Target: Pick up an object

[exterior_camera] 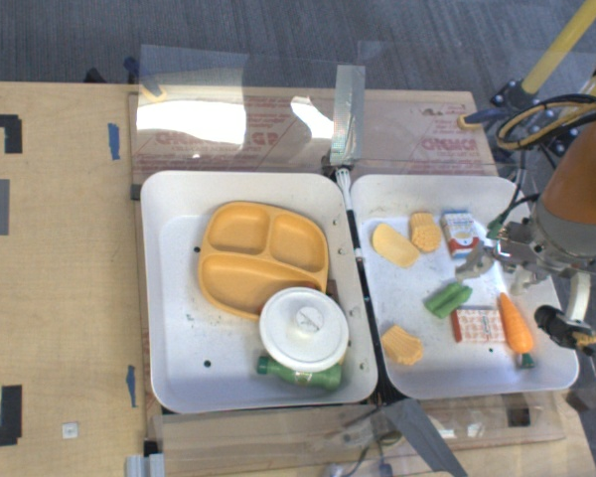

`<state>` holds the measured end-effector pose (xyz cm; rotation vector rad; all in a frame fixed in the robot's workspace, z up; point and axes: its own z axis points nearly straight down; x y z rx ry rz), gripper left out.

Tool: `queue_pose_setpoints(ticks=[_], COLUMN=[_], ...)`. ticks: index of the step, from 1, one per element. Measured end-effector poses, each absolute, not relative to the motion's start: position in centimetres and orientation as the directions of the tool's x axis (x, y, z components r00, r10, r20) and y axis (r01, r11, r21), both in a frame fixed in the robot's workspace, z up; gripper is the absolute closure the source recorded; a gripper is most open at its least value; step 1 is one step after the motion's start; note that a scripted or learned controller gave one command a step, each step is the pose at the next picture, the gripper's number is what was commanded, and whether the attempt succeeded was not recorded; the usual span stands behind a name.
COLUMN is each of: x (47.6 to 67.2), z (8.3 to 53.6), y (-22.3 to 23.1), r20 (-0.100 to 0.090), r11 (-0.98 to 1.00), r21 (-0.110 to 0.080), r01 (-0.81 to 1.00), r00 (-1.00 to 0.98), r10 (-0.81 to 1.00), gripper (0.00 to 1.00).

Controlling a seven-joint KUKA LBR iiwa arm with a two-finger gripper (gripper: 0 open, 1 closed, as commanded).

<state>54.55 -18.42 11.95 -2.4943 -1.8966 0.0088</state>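
Green bottle (300, 373) at left bin's (164, 266) front edge; carrot (516, 326) near right bin's (397, 199) edge

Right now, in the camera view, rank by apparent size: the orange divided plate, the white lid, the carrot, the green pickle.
1. orange divided plate
2. white lid
3. and 4. carrot and green pickle: too alike to rank.

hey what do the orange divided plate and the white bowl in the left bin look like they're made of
Orange divided plate: probably molded plastic, matte; even color, soft rounded compartment ridges, no glare. White bowl: likely plastic too, slightly glossier, with a faint sheen on what looks like a lid; ceramic can't be ruled out from this view.
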Motion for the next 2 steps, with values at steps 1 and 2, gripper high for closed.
queue_pose_setpoints(ticks=[1, 2], x=[57.91, 57.89], z=[9.99, 10.08], y=[-11.1, -11.43], r20=[0.002, 0.001], r11=[-0.272, -0.277], r21=[-0.002, 0.0], r01=[0.962, 0.961], r00=[0.272, 0.277], r10=[0.962, 0.961], gripper=[0.0, 0.0])
